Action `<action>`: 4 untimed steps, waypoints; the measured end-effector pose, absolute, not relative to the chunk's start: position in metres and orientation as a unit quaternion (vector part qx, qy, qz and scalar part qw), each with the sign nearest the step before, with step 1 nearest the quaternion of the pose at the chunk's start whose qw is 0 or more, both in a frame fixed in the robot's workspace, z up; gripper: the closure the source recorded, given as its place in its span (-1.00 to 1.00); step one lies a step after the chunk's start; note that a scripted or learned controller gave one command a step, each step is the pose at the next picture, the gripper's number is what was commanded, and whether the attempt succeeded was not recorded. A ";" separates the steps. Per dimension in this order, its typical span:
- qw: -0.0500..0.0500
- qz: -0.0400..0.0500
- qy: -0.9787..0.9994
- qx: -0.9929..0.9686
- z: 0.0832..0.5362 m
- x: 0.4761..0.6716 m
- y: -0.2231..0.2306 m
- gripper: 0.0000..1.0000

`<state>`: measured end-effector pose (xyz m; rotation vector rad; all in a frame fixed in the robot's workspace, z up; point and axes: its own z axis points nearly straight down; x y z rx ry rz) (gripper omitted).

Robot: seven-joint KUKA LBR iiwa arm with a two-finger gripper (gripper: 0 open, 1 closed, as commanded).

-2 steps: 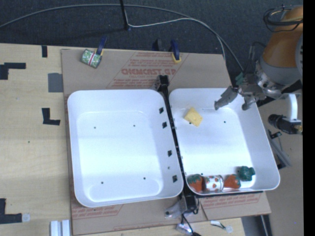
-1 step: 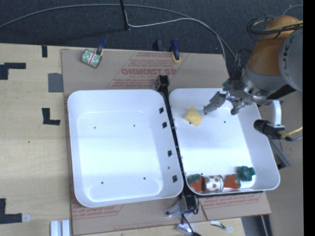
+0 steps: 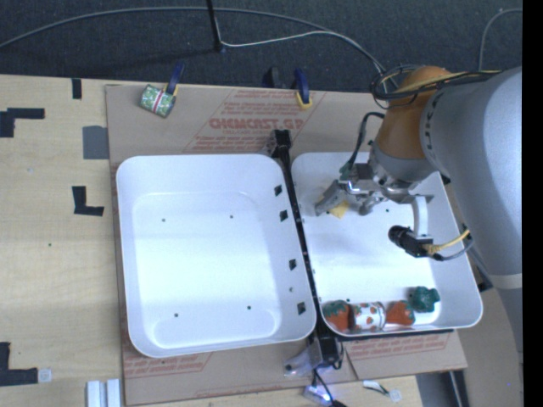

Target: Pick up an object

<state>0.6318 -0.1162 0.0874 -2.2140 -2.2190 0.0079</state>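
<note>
On the far left my desk (image 3: 51, 253) shows bare wood with a few dark tape marks; up near its back edge sits a small green patterned block (image 3: 158, 100) on the cardboard sheet (image 3: 246, 124) that underlies both bins; next comes the left bin (image 3: 136, 253), its white floor wide and open; a black divider strip (image 3: 293, 227) runs along the seam where the two bins touch; past it the right bin (image 3: 471, 308) takes my arm. My tool (image 3: 346, 200) hangs low over the back part of that bin, close to the seam; a small yellow object (image 3: 339, 212) lies right at its tip, touching or just under it, and I cannot tell whether my fingers are open or closed on it; the bin's middle floor is open white; along its near wall, well apart from my tool, lie a red and green object (image 3: 338, 314), a white one with red marks (image 3: 368, 316), an orange one (image 3: 400, 315) and a green one (image 3: 422, 297), packed in a row.
</note>
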 end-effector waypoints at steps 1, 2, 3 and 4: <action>0.000 0.000 -0.708 -0.707 0.085 0.640 -0.105 -1.00; 0.000 0.000 -0.707 -0.707 0.085 0.630 -0.096 -1.00; -0.002 -0.001 -0.707 -0.707 0.140 0.628 -0.122 -1.00; 0.001 0.001 -0.708 -0.707 0.082 0.629 -0.100 -1.00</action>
